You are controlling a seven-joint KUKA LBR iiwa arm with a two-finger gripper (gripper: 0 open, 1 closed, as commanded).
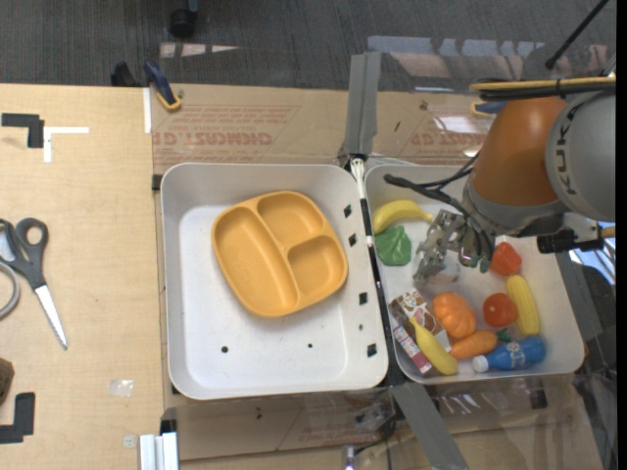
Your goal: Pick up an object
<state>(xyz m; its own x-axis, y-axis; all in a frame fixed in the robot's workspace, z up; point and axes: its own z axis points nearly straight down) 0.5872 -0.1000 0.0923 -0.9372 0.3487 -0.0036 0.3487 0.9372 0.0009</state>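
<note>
While fingers (439,255) hang released over right bin (563,292), cardboard reads mirrored "CHEMCAL GR" (227,136).

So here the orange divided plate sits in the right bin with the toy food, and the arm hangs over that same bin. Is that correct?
Not quite. In the camera view the orange divided plate lies in the left bin, alone. The toy food, such as the banana and the green pepper, is in the right bin, and the gripper does hang over that bin.
</note>
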